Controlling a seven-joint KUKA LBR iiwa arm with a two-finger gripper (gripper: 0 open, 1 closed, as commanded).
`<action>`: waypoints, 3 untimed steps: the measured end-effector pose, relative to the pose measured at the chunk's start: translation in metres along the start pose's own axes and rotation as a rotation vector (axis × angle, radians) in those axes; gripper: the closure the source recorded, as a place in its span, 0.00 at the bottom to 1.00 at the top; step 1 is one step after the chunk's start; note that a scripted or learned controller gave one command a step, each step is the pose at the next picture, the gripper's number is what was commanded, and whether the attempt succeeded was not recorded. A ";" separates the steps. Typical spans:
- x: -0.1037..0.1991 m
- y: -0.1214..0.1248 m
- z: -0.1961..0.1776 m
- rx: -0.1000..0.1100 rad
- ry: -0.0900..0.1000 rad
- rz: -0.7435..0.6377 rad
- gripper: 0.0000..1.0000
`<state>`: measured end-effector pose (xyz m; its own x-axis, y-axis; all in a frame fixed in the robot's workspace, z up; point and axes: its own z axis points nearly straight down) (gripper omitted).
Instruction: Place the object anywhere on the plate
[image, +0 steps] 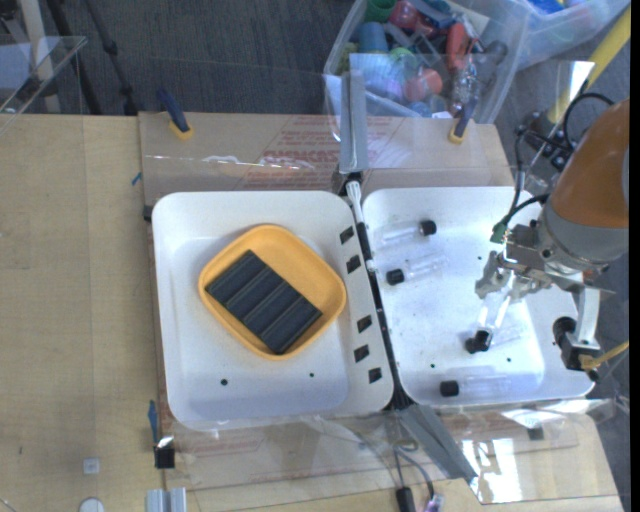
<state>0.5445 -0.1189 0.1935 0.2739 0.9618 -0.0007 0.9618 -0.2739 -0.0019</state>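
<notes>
A yellow square plate (222, 258) lies turned like a diamond in the left bin (200, 385). A dark grey ridged slab (265, 297) rests flat on the plate, well within its rim. My gripper (503, 292) hangs over the right bin (440, 330), far from the plate, on the right side. It looks open, with nothing between its fingers. Just below it lies a clear tube with a black cap (488, 328), apart from the gripper.
More clear black-capped tubes lie in the right bin: one at the back (410, 232), one mid-left (412, 270), one at the front (468, 386). Black clips (358, 295) line the divider between the bins. A clear box of toys (430, 50) stands behind.
</notes>
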 end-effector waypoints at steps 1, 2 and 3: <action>0.004 -0.005 0.017 0.002 0.002 -0.228 1.00; 0.011 -0.027 0.017 0.002 0.002 -0.370 1.00; 0.028 -0.046 0.010 0.001 0.002 -0.560 1.00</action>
<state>0.5082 -0.0791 0.1839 -0.2784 0.9605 0.0027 0.9605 0.2784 -0.0028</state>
